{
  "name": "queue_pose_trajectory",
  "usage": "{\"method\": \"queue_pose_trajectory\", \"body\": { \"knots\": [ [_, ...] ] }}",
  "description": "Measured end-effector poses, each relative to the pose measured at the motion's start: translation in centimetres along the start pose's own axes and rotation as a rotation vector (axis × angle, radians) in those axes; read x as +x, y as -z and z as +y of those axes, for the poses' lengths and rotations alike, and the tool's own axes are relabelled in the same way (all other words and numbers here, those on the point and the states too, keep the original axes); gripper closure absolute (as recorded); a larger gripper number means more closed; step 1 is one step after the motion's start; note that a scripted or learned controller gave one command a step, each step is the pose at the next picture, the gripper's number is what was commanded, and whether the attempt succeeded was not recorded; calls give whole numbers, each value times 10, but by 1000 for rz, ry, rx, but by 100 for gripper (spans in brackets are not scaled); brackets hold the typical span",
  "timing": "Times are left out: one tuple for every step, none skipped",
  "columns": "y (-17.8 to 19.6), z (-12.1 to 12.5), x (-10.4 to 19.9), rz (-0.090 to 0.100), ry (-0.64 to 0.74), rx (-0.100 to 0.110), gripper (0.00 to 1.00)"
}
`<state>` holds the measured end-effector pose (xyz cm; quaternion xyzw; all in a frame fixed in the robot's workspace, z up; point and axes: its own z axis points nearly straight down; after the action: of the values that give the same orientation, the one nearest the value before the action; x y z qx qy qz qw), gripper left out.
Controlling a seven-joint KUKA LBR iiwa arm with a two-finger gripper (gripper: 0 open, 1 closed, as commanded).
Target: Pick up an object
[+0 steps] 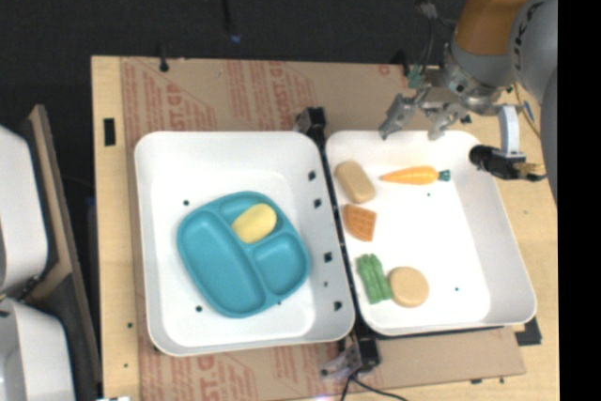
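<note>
Two white bins (150,202) sitting side by side — gripper (413,122) hovering with fingers spread, holding nothing.
Carrot (410,175) is lying below, toward six o'clock, in the right bin (488,221).

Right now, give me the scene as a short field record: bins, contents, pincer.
left bin: blue divided plate, yellow lump in its upper compartment
right bin: carrot, tan roll, orange wedge, green piece, round tan disc
pincer: open, above the right bin's far edge, holding nothing
carrot: nearest item to pincer
</note>
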<state>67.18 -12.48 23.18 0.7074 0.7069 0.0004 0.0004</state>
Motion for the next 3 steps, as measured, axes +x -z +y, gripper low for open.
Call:
{"method": "queue_pose_trajectory", "body": {
  "knots": [
    [-87, -26, 9, 1, 0, 8, 0],
    [-116, 3, 13, -1, 0, -8, 0],
    [-92, 17, -57, -2, -4, -2, 0]
  ]
}}
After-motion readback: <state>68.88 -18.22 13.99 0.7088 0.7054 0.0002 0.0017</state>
